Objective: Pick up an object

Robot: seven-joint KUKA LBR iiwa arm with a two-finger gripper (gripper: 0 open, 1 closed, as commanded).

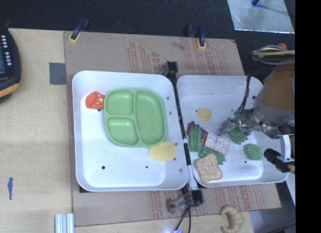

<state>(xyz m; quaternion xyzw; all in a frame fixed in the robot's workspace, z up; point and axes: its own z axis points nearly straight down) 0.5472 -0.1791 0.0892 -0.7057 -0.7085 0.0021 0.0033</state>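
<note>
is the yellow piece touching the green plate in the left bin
Touching. The camera view shows the yellow piece lying against the lower right corner of the green plate, with no white bin floor between them.

We're seeing a smooth, matt green plastic tray (pixel 135 117) at 9 o'clock in glossy white plastic bins (pixel 90 172), sitting on plain brown cardboard (pixel 150 51) over light wood (pixel 30 142).

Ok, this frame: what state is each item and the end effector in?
Green plate: flat in left bin, compartments bare.
Red piece: beside the plate, on the bin floor.
Yellow piece: at the plate's lower edge.
Toast: flat in right bin.
End effector: low in right bin; grip unclear.
</note>
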